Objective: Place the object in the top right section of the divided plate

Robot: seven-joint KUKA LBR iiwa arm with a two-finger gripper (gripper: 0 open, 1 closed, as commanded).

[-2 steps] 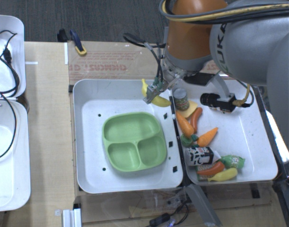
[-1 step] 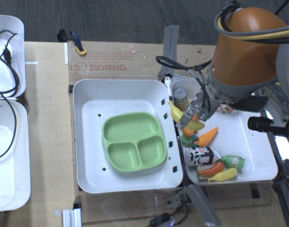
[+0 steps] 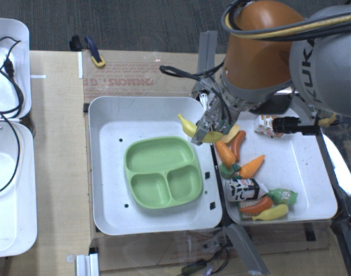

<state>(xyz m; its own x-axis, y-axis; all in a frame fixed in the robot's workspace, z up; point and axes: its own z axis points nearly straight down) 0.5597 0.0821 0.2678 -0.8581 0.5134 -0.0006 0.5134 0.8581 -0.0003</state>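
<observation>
The two-finger gripper (image 3: 205,132) is clamped on a yellow plastic banana (image 3: 188,126), holding it over the left white bin's (image 3: 103,171) right wall, just above and right of the green divided plate (image 3: 162,172).

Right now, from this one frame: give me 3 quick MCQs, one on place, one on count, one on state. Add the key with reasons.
1. Where does the green plate lie?
A. in the left bin
B. in the right bin
C. on the bare bench

2. How many sections does the plate have?
A. two
B. three
C. five

3. What is the gripper doing?
A. hanging with nothing in it
B. pressing on the plate
C. holding a yellow banana

Key:
1 A, the plate rests on the floor of the left bin.
2 B, one wide section and two smaller ones.
3 C, the banana sits between the fingers, above the wall between the bins.
</observation>
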